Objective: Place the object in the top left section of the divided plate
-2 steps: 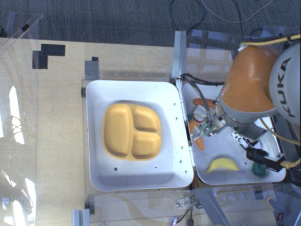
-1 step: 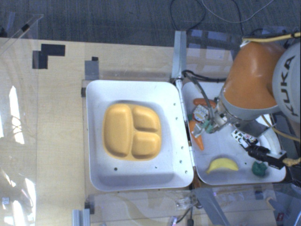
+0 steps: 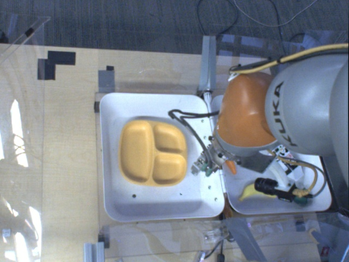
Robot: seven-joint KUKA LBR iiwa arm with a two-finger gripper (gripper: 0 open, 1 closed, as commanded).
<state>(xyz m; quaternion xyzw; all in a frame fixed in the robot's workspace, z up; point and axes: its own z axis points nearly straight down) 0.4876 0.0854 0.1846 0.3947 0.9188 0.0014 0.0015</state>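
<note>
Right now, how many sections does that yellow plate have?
3. The yellow plate has a long section on the view's left, an upper right section and a lower right section, both smaller. The whole plate shows, so none is hidden.

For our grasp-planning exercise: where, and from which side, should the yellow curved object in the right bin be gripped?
Likely across its narrow width, from above: the yellow curved object lies flat in the right bin, slim, so its sides could be pinched. Its right end is hidden.
</note>
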